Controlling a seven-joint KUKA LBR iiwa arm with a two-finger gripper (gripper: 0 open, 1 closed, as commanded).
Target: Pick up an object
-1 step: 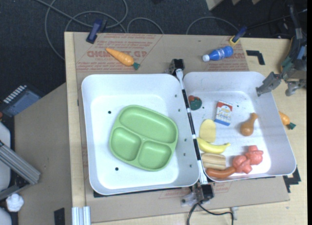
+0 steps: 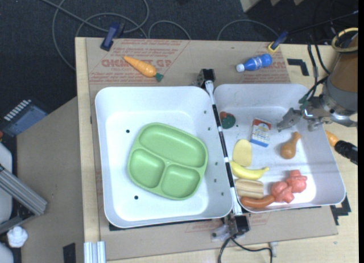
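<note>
- You have the gripper (image 2: 291,118) over the upper right of the right bin (image 2: 267,92); its fingers look spread apart with nothing between them, though at this size that reading is not firm.
- Your nearest candidate is the toy drumstick (image 2: 289,146), lying just below the gripper on the bin floor, apart from the small carton (image 2: 261,132) to its left.
- Judge it light, rigid and smooth plastic, so likely to slip; take it across the narrow shank rather than the rounded end.
- The banana (image 2: 248,171), hot dog (image 2: 263,201) and pink piece (image 2: 290,186) crowd together lower down; harder to separate.
- The arm's body is cut off at the right; a dark round item (image 2: 227,120) by the divider is too small to name.
</note>
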